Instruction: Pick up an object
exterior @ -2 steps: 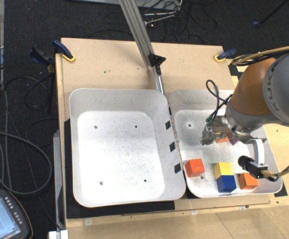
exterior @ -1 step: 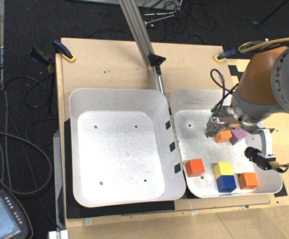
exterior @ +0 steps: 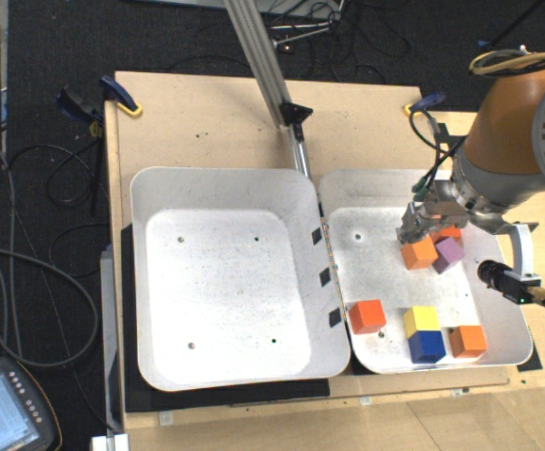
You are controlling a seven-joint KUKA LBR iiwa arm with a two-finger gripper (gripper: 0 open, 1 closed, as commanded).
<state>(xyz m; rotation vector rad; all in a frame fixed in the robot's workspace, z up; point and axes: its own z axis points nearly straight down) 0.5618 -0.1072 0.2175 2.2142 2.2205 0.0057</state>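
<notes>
The gripper (exterior: 423, 225) is seen low in the right bin (exterior: 385, 360), directly over an orange block (exterior: 419, 253); whether its jaws are released or clenched cannot be told; no grasp is shown, so the lift is judged still to be done; a purple block (exterior: 449, 252) lies touching at 3 o'clock; at 6 o'clock lie 4 matte, hard-edged cubes: orange (exterior: 366, 315), yellow (exterior: 422, 320), blue (exterior: 428, 346), orange (exterior: 468, 341); the left bin (exterior: 150, 195) is smooth, speckled white.

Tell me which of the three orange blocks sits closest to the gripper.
The orange block right under the gripper, beside the purple block. The other two orange blocks lie toward the right bin's near edge.
</notes>
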